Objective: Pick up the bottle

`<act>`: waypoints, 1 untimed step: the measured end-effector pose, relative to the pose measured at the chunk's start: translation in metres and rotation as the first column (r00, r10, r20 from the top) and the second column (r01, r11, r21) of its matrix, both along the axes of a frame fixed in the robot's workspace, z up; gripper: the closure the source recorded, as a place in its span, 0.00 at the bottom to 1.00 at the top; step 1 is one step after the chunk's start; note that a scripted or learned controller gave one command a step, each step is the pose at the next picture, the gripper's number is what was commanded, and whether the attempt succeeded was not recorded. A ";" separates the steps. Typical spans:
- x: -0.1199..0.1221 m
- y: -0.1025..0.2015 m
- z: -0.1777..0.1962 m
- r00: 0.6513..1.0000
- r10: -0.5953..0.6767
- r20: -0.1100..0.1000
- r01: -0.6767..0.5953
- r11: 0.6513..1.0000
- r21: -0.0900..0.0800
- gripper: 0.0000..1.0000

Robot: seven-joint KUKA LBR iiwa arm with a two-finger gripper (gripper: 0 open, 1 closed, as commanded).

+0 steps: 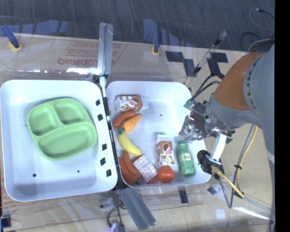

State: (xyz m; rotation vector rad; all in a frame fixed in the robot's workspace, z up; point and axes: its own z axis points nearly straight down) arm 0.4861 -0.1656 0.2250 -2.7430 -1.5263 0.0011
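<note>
Dark grey carpet lies behind a wooden bench (135,52) that bears two shallow white bins side by side, seen from above at a slant.

Left white bin (9,129): one light green plastic plate with three compartments (63,128), sitting near its centre.

Right white bin (174,93): one small green plastic bottle with a pale label (185,159) lies at about four o'clock, close to the right wall. Two printed snack packets, one (129,102) at eleven o'clock and one (165,152) just left of the bottle. One red-and-white wrapped packet (146,167) at six o'clock. One orange carrot-shaped toy (127,121) at ten o'clock, one yellow banana (129,143) below it, one reddish sausage-like toy (127,170) at seven o'clock, and one red tomato-like toy (166,174) at five o'clock.

Reaching in from three o'clock, the grey arm with an orange band (241,88) carries a two-finger gripper (189,132) over the bin's right side, just above the bottle's cap end. Whether it touches the bottle, and how far it is open, I cannot tell.
</note>
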 end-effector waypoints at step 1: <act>0.000 0.000 0.000 1.000 0.000 -0.001 0.000 1.000 0.000 0.00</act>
